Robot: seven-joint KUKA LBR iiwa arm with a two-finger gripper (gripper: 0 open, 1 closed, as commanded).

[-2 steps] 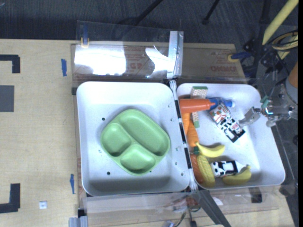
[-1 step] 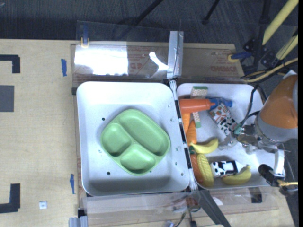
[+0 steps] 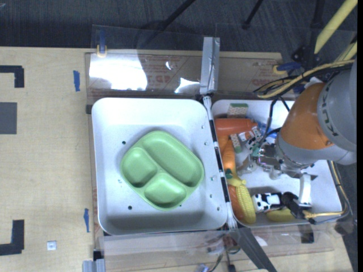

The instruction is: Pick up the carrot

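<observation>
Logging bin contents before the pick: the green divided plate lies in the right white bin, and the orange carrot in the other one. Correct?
Not quite. The camera view shows the green divided plate in the left white bin; the orange carrot lies in the right white bin.

We count two white bins: left bin (image 3: pixel 108 169), right bin (image 3: pixel 329 177). One green divided plate (image 3: pixel 161 169), with three compartments. One carrot (image 3: pixel 228 154). One corn cob (image 3: pixel 244 200). One black-and-white toy (image 3: pixel 266 200). One orange packet (image 3: pixel 233 124). Further small items under the arm we cannot count.
</observation>
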